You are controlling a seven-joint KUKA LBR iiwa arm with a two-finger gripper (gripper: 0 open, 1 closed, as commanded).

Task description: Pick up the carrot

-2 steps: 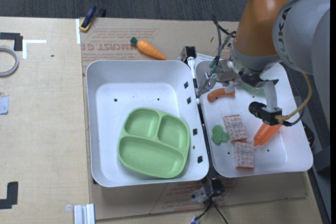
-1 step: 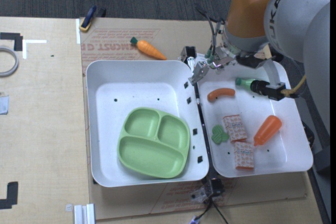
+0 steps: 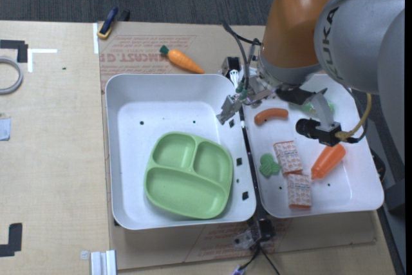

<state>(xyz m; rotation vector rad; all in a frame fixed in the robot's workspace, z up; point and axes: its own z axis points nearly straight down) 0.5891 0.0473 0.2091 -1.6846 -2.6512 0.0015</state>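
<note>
Gripper (image 3: 233, 105) hangs at the far end of the seam between left bin (image 3: 111, 158) and right bin (image 3: 376, 187), and honestly I can't tell if it's spread or closed. Carrot (image 3: 182, 60) lies on the bench just past the left bin's far edge.

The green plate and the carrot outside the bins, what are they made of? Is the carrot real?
The plate looks like plastic: one even pale green, smooth, with moulded dividers and a soft sheen. The carrot is probably a toy, plastic or rubber, since its orange is flat and uniform and its green top is a neat stub. I can't be sure from here.
</note>
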